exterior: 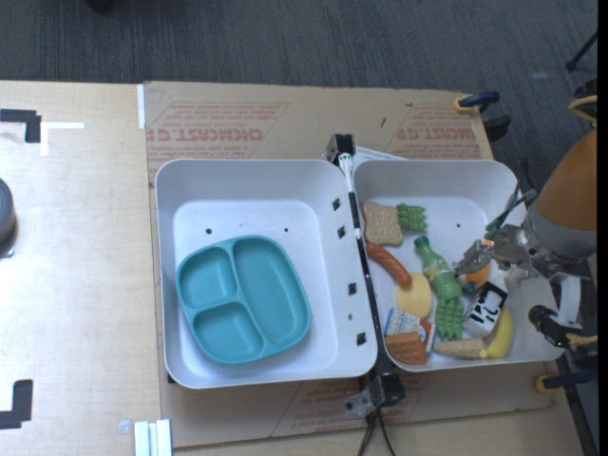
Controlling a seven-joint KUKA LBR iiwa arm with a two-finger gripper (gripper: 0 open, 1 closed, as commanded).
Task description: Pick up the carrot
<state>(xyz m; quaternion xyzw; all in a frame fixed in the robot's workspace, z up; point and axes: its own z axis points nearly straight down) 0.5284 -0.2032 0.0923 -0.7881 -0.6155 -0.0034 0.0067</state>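
The carrot [389, 263] lies left of the claw [475, 264], its long axis running far-left to near-right; whether the claw is clenched, I cannot tell.

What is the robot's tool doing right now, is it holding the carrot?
Tool: over the right bin, whether open or closed cannot be told. The carrot lies apart from it in that bin, not held.

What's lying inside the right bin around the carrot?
Inside the right bin, the carrot lies beside a bread slice, a green bottle, a yellow wedge and a banana. The gripper covers whatever sits beneath it.
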